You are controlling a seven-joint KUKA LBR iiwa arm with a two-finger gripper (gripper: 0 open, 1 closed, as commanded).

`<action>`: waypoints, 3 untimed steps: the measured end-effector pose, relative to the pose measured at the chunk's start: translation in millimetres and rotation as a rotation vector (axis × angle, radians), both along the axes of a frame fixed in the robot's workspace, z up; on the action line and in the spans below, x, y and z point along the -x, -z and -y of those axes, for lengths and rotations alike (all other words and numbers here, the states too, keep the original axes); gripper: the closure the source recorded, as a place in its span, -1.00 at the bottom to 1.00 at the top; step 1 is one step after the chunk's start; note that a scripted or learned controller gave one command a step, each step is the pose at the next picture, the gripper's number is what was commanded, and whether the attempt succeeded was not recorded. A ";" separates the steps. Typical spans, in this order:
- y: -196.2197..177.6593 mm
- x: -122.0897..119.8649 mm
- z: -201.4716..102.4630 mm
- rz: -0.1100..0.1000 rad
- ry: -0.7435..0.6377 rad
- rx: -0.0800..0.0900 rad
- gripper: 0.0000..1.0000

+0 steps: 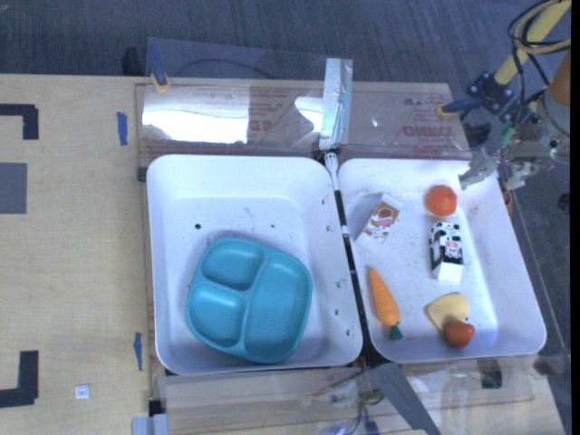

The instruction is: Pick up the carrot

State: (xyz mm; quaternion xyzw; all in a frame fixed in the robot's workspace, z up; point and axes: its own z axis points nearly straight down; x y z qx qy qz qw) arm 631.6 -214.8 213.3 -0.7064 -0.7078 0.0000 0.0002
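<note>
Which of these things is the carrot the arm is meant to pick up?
Look in the right white bin, along its left wall near the front. The carrot lies there: a slim orange cone with a small green tip, unlike the round orange ball at the back.

The divided tray [249,299] lay in the left bin [172,188]. In the right bin [517,279], the carrot [383,299] lay near the left wall, with the carton [380,221] behind it.

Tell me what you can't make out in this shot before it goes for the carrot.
- End effector, camera view: small and blurred at the right bin's far corner, so its grip state is unclear.
- Small carton: its label is too small to read.
- Carrot: its green tip is tiny, and contact with the bin wall is unclear.
</note>
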 end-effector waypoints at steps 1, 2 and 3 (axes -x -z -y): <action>81.2 10.9 -91.5 -0.002 0.096 -0.002 -1.00; 99.3 -8.9 -94.2 0.004 0.324 0.001 -1.00; 88.2 -9.9 -94.7 0.007 0.321 0.003 1.00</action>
